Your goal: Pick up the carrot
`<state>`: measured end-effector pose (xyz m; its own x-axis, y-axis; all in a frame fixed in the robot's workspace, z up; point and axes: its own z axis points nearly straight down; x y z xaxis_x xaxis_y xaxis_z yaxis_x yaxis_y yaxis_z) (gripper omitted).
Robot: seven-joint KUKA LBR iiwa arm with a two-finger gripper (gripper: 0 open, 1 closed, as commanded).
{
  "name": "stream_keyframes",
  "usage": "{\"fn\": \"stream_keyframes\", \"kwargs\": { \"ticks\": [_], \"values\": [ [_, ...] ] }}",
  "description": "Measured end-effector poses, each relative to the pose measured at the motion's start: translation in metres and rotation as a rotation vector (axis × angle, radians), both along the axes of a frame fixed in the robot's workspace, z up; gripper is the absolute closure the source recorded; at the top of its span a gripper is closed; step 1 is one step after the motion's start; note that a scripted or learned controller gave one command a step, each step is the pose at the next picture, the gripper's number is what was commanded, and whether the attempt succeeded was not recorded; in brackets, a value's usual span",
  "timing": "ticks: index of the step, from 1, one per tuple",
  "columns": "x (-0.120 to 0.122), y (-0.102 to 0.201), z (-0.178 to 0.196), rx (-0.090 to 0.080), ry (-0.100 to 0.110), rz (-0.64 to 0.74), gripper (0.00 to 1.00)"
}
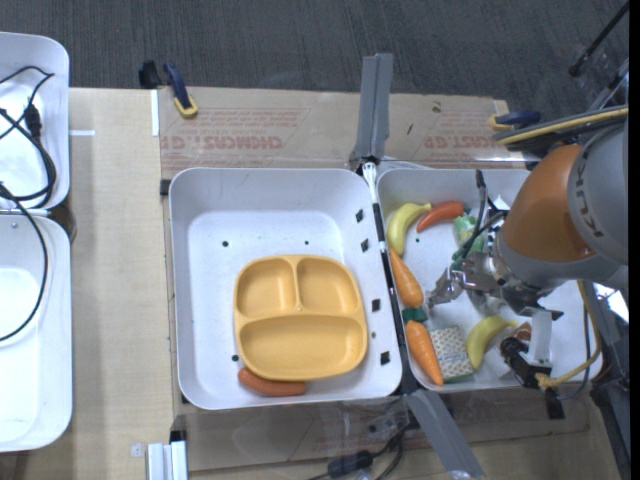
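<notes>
Two carrots lie along the left wall of the right bin (pixel 560 383). The upper carrot (pixel 405 278) is orange, with a green stub at its lower end. The lower carrot (pixel 423 352) points toward the bin's front corner. My gripper (pixel 447 288) hangs low in the middle of this bin, just right of the upper carrot and above the lower one. Nothing visible is held in it. The grey arm with its orange band (pixel 545 218) covers the right part of the bin.
A yellow banana (pixel 402 224), a red chili (pixel 441 214) and a green item (pixel 466 230) lie at the bin's back. A second banana (pixel 485 336) and a tan square (pixel 451 351) sit near the front. The left bin (pixel 200 268) holds a yellow divided plate (pixel 300 318) and a sausage (pixel 272 384).
</notes>
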<state>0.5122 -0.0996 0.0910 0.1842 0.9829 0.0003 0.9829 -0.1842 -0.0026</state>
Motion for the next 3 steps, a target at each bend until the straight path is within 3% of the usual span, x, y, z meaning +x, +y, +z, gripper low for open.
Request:
{"fn": "stream_keyframes", "kwargs": {
  "ticks": [1, 2, 3],
  "values": [
    [-0.035, 0.005, 0.001, -0.002, -0.003, 0.045, 0.00],
    [0.041, 0.005, 0.000, -0.002, -0.001, 0.025, 0.00],
    [-0.027, -0.028, 0.000, 0.000, -0.001, 0.275, 0.00]
  ]
}}
